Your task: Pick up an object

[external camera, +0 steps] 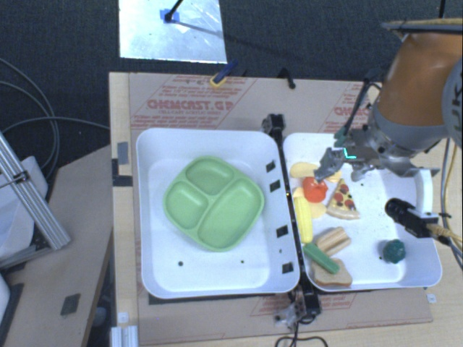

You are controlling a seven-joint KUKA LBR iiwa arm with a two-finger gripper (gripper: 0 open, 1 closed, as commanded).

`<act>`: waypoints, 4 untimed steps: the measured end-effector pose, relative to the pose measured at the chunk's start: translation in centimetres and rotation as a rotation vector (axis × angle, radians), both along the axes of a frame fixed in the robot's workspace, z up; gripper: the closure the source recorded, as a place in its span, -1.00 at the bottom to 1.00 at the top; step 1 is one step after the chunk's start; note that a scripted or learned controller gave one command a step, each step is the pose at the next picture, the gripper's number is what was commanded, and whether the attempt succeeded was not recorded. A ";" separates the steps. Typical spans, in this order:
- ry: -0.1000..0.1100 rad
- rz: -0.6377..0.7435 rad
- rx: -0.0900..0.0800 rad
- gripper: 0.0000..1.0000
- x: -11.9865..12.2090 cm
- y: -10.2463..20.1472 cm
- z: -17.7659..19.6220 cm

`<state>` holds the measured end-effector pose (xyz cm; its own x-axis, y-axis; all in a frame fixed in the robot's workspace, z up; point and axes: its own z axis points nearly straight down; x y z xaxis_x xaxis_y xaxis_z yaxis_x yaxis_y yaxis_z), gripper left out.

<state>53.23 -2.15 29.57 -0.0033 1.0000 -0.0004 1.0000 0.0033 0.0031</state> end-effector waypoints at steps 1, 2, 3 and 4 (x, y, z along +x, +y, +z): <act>0.009 -0.005 0.001 -1.00 -1.5 -2.7 -11.7; 0.000 0.006 0.001 -1.00 0.6 4.0 -11.1; -0.004 -0.001 0.002 -1.00 -4.6 2.7 -3.0; -0.002 0.004 0.001 1.00 -4.4 2.8 -2.4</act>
